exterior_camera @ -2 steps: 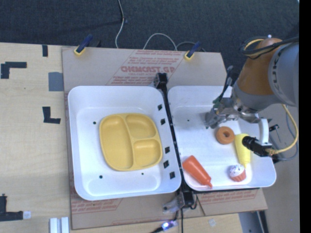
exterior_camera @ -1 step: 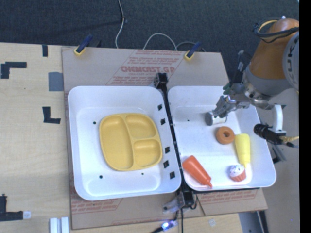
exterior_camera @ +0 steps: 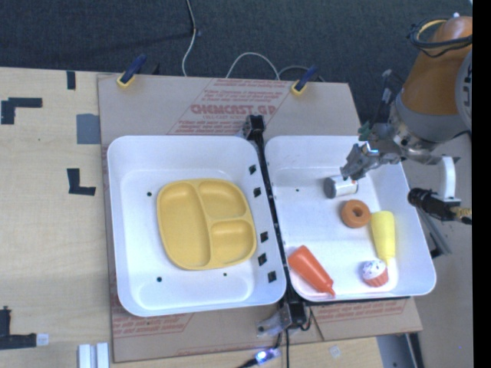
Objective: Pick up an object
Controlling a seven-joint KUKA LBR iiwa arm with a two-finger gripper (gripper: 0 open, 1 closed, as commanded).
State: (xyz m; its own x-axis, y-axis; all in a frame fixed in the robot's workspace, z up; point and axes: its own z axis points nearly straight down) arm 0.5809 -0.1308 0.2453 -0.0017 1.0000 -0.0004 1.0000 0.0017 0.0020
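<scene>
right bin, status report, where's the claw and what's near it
Claw low over right white bin, at small grey cylinder. Grasp unconfirmed. Brown ring donut and yellow banana-like piece close by.

The right bin (exterior_camera: 414,228) holds 5 loose objects; a small grey and white cylinder (exterior_camera: 338,186) lies on its side near the bin's middle; just right of it and nearer sits a brown ring-shaped doughnut (exterior_camera: 355,214), flat; beside that a yellow oblong piece (exterior_camera: 383,234) lies lengthwise; at the near edge rest an orange carrot-like cone (exterior_camera: 311,270), tilted, and a small red and white item (exterior_camera: 374,272).
</scene>
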